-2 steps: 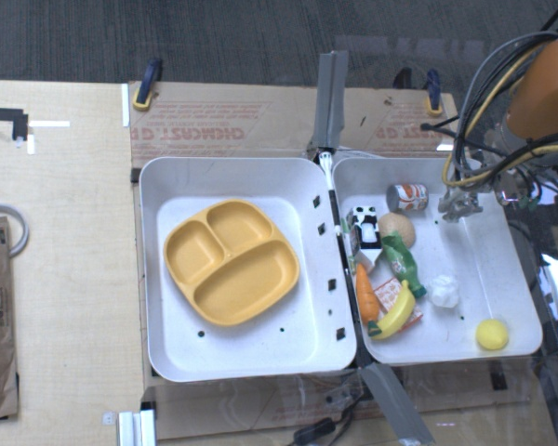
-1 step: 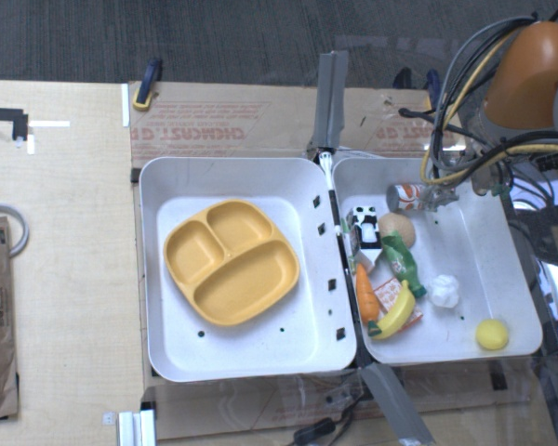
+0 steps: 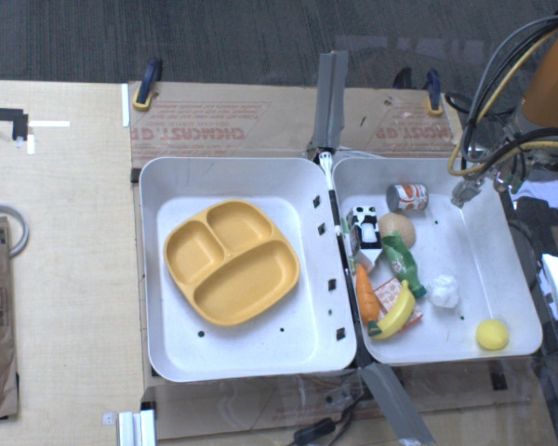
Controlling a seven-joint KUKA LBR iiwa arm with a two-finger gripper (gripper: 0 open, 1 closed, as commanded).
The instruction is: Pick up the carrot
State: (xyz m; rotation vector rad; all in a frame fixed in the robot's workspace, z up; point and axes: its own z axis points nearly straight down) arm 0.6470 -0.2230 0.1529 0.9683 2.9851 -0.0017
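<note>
The carrot is small and orange. It lies along the left wall of the right bin, with a banana and a red-and-white packet right beside it. The gripper hangs over the right bin's far right corner, below the grey arm and its cables, well away from the carrot. Nothing shows under the gripper.
In the right bin are also a small can, a black-and-white toy, a tan ball, a green packet, a white crumpled lump and a yellow ball. A yellow divided plate lies in the left bin.
</note>
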